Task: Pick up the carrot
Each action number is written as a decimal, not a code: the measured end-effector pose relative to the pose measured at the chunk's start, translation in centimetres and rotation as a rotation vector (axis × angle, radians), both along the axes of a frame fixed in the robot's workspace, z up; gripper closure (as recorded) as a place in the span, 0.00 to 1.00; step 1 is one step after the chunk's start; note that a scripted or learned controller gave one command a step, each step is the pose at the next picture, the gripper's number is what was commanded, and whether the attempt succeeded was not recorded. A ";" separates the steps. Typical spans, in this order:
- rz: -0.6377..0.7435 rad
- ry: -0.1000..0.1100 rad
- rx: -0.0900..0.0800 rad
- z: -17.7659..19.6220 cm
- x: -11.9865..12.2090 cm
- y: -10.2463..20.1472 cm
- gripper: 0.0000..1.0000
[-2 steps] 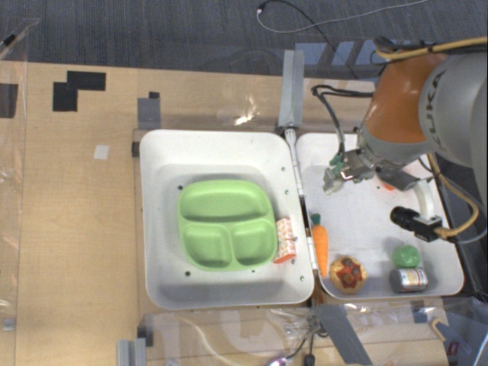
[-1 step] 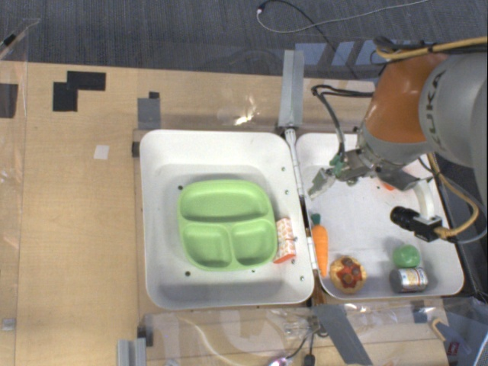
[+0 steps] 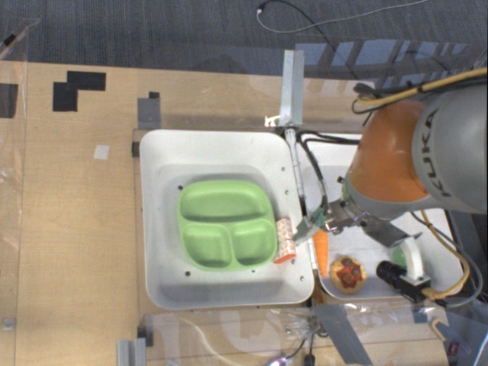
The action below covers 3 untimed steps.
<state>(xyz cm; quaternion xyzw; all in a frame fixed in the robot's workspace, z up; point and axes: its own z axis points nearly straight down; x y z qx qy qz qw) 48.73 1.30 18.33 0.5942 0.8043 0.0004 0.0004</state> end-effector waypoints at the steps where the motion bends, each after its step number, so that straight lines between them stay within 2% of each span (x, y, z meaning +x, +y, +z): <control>1: -0.138 0.000 -0.001 0.0 5.2 -8.0 0.00; 2: -0.323 0.003 0.001 -0.1 0.1 -2.5 0.00; 3: -0.316 0.003 0.001 0.8 0.2 -2.5 1.00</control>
